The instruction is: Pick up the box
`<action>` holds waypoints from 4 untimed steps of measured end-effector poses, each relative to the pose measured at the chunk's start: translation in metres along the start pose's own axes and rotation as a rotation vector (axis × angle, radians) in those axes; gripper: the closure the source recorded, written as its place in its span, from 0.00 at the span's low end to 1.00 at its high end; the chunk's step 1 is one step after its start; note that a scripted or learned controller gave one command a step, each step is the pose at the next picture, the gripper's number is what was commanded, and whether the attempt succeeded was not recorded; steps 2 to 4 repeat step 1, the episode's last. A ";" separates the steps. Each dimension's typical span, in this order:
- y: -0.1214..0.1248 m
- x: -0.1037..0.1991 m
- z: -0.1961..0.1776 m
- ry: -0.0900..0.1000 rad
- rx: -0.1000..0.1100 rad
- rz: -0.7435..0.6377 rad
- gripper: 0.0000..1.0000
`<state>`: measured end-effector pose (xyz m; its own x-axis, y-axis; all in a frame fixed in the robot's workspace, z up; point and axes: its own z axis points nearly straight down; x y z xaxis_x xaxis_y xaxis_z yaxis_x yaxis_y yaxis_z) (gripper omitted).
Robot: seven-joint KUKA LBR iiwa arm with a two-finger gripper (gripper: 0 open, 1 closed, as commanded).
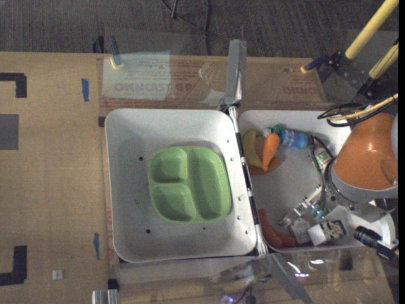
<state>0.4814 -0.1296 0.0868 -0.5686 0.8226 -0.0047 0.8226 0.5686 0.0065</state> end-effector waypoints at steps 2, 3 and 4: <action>0.098 -0.091 -0.023 0.000 0.003 0.051 0.00; 0.098 -0.091 -0.023 0.000 0.003 0.051 0.00; 0.098 -0.091 -0.023 0.000 0.003 0.051 0.00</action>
